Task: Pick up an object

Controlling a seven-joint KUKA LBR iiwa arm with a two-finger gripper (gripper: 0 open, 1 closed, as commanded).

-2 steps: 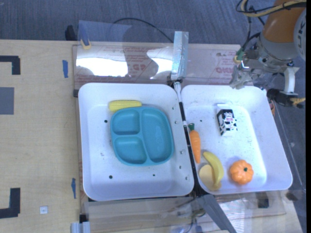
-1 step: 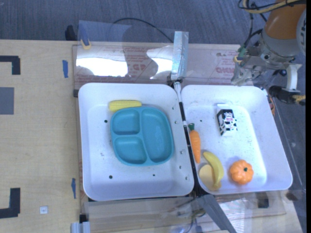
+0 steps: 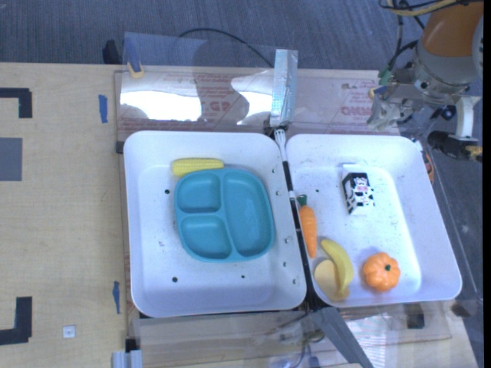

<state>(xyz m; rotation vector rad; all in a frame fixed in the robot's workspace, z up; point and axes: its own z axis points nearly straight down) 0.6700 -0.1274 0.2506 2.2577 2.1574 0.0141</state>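
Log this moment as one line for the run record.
phase: pre-grasp | gripper: above right white bin's far rim | black-and-white cow-print carton: untouched | round orange toy pumpkin: untouched

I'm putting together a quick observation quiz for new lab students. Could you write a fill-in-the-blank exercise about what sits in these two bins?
1. The blue divided plate lies in the ____ bin as the camera sees it.
2. The corn cob lies just beyond the plate's far edge and is coloured ____.
3. In the right bin, the carrot lies along the ____ wall.
4. The small pumpkin sits beside the ____, near the bin's front edge.

Missing words: left; yellow; left; banana
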